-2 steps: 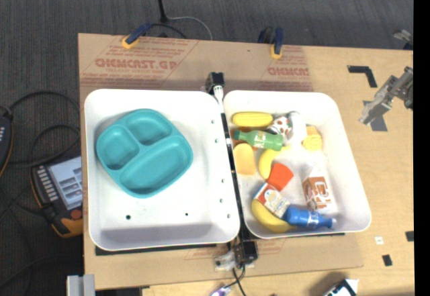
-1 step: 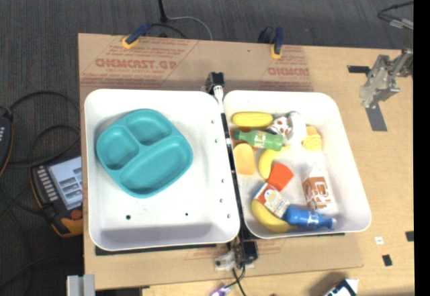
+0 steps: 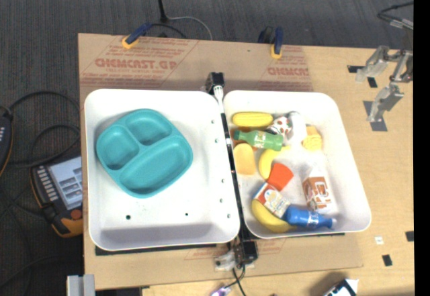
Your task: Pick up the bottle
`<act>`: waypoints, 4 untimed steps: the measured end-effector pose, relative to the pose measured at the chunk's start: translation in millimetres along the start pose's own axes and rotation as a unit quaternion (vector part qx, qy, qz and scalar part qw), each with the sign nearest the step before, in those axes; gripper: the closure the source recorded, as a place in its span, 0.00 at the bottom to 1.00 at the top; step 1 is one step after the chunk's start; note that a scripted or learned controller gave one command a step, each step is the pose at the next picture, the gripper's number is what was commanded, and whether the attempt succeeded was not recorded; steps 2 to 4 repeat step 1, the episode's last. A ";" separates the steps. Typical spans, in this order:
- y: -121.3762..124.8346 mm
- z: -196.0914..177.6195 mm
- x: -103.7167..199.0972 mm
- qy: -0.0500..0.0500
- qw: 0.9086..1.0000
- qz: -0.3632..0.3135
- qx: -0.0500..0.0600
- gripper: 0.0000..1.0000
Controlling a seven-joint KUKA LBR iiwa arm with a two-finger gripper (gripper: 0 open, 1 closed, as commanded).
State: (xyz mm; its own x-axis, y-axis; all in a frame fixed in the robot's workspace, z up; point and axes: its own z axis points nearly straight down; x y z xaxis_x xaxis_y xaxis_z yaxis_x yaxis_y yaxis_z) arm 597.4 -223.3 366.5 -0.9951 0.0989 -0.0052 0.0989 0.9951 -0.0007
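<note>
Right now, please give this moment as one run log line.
stage: before grasp | gripper: outside bins, right of right bin | bottle: lying in right bin among toys | plate: in left bin

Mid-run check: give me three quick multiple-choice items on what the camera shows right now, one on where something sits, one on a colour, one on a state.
1. Where does the teal divided plate sit?
A. left bin
B. right bin
C. on the bare bench

2. What colour is the bottle lying at the right bin's near edge?
A. red
B. blue
C. white

3. How does the green bottle rest?
A. upright
B. on its side
C. on the plate

Answers: 1 A, the plate lies in the left bin. 2 B, the blue bottle lies beside the banana. 3 B, it lies flat among the toys.
</note>
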 end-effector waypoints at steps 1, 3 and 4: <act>37.8 177.3 -29.2 0.003 1.000 0.017 -0.001 0.00; 37.8 177.3 -29.2 0.003 1.000 0.017 -0.001 0.00; 37.8 177.3 -29.2 0.003 1.000 0.017 -0.001 0.00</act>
